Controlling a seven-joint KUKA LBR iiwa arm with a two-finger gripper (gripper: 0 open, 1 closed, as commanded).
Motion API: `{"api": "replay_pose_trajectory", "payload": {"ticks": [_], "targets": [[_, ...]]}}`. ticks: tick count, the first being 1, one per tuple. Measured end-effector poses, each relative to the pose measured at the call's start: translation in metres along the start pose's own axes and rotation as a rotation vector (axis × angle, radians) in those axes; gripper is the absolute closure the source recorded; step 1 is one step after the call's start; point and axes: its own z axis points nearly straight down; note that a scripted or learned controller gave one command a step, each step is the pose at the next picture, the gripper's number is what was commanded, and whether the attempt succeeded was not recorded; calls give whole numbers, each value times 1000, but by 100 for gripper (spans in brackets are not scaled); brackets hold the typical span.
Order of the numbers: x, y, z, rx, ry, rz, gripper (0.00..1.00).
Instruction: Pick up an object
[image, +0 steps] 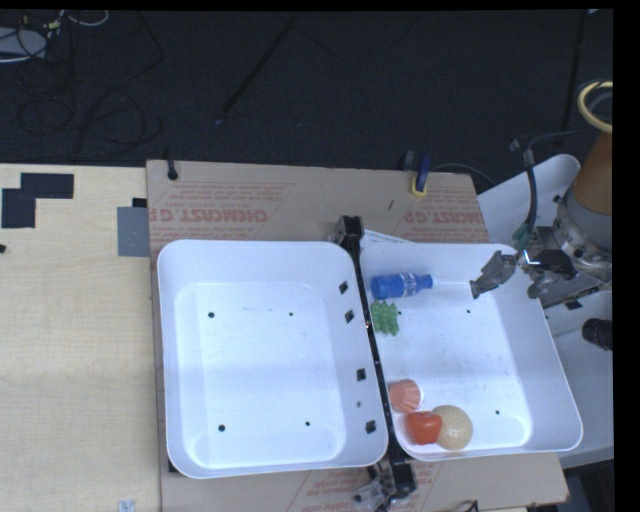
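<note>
The two-finger gripper (520, 275) is seen spread open, holding nothing, above the right white bin (545, 360). A blue plastic bottle (400, 285) lies near it.

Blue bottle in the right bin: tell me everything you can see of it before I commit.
The blue bottle lies on its side near the right bin's far left corner, long axis roughly across the view. It looks like translucent blue plastic, with a pale label band and the narrower end toward the gripper. It rests on the bin floor, just beyond a green object; whether they touch is unclear.
</note>
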Motion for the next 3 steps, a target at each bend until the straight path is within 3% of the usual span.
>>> {"api": "replay_pose_trajectory", "payload": {"ticks": [1, 2, 3], "targets": [[-60, -65, 76, 9, 2, 6, 0], [-59, -61, 63, 3, 2, 5, 100], [-56, -88, 62, 3, 2, 0, 100]]}}
